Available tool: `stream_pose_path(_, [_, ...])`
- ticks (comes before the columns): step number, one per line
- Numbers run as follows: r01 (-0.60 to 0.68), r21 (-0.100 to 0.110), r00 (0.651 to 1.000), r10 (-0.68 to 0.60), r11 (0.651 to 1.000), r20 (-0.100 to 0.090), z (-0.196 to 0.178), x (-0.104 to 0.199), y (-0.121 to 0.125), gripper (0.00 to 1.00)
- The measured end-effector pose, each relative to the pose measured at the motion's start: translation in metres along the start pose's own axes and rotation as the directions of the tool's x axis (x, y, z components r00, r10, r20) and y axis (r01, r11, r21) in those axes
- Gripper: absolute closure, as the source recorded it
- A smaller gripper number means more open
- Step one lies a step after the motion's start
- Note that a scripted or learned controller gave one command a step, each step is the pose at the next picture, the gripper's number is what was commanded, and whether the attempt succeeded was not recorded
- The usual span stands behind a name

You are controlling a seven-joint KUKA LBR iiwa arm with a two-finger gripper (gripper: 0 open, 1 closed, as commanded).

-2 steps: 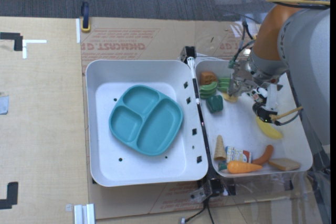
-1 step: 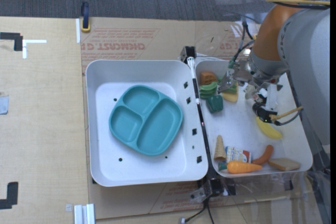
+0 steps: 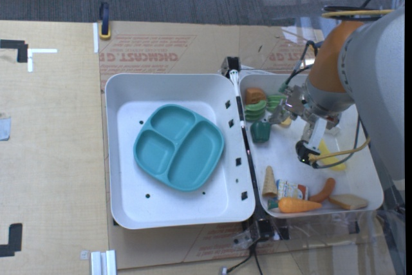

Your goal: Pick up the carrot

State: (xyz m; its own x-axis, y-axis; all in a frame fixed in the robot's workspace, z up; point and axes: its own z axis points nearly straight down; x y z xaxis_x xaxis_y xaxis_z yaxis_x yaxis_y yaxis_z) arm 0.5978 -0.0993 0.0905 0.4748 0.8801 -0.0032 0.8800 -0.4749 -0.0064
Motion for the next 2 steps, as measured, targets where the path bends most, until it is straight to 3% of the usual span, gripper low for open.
stream_pose_path(2, [-0.005, -0.001, 1.000, 0.005, 1.000, 0.000, -0.0004, -0.0021, -0.0092, 0.00])
